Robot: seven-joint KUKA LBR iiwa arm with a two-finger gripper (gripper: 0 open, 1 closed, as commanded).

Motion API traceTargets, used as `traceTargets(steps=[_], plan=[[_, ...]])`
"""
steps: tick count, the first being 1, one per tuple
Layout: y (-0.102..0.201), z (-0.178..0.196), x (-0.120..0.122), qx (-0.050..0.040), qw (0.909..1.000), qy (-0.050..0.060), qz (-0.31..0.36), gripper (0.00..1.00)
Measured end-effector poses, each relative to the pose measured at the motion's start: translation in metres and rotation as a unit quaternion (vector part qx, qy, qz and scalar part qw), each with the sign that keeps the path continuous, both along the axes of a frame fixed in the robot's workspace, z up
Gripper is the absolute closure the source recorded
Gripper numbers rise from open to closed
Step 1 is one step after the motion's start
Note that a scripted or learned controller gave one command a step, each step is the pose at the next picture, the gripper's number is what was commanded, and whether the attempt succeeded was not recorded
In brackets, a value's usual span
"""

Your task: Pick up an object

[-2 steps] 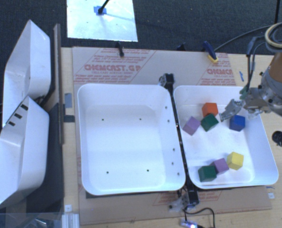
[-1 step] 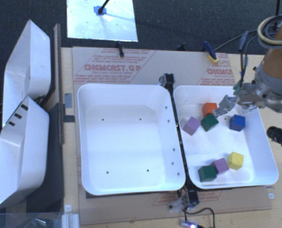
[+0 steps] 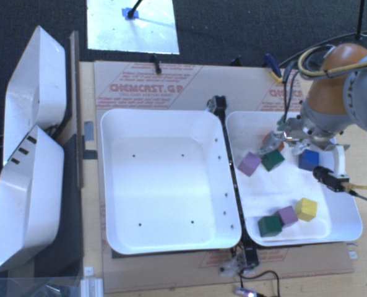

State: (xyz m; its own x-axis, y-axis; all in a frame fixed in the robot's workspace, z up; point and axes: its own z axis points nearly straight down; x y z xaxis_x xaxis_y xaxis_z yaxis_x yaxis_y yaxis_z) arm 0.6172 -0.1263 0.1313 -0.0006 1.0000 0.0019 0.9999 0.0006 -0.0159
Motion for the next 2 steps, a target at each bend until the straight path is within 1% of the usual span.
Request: traceTargets(steps=[1,2], plan=[[0.001,-0.024,-0.008,-0.0015,0.9997,-0.010,-0.023,0.00],[-0.033,-0.050,0.030,-0.0007,1.0000,-0.007,0.000,0.00]])
